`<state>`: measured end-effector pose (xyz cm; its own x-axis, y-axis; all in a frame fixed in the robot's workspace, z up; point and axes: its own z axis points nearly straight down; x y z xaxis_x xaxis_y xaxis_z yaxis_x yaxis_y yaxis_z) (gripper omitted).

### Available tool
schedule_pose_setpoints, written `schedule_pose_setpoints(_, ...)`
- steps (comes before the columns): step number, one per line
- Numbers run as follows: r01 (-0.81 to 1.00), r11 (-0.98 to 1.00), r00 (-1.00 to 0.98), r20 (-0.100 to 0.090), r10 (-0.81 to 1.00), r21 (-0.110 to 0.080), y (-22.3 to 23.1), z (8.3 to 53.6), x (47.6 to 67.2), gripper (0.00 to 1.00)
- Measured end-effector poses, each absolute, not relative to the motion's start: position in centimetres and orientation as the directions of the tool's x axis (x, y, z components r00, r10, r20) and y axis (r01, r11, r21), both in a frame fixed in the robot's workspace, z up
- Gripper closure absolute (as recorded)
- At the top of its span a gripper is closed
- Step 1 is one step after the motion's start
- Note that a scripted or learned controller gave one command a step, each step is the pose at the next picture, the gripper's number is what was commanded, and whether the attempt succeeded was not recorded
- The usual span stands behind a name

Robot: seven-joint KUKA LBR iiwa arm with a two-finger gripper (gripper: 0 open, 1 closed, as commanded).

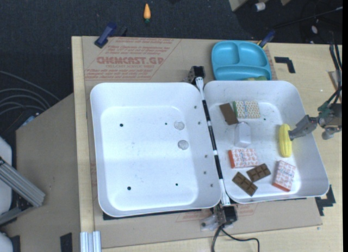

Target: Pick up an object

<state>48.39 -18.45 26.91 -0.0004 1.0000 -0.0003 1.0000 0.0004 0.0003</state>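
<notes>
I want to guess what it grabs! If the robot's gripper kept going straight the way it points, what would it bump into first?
Probably the yellow banana-shaped toy. The grey two-finger gripper points left across the right white bin, and that toy lies right at its tip. From above I can't tell height, so it might pass over.

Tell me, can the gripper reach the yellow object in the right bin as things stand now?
Probably yes: the gripper sits just right of the yellow object, with nothing between them and bare bin floor around it.

Two bins side by side mid-frame, left bin (147,191), right bin (304,104) holding banana (285,140) at right, packets (247,109) upper middle, bars (251,178) lower middle, tray (241,60) behind right bin, gripper (300,130) beside banana
</notes>
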Motion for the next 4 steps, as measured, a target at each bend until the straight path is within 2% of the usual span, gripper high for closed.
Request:
schedule_pose_setpoints(1,1.000,0.000,0.000,0.001,1.000,0.000,-14.5,9.6,47.9,0.00)
schedule_pose_setpoints(2,1.000,0.000,0.000,0.001,1.000,0.001,-14.5,10.5,47.9,1.00)
schedule_pose_setpoints(3,1.000,0.000,0.000,0.001,1.000,0.001,-14.5,10.5,47.9,0.00)
schedule_pose_setpoints(4,1.000,0.001,-0.001,0.000,1.000,0.009,-9.4,8.8,53.6,0.00)
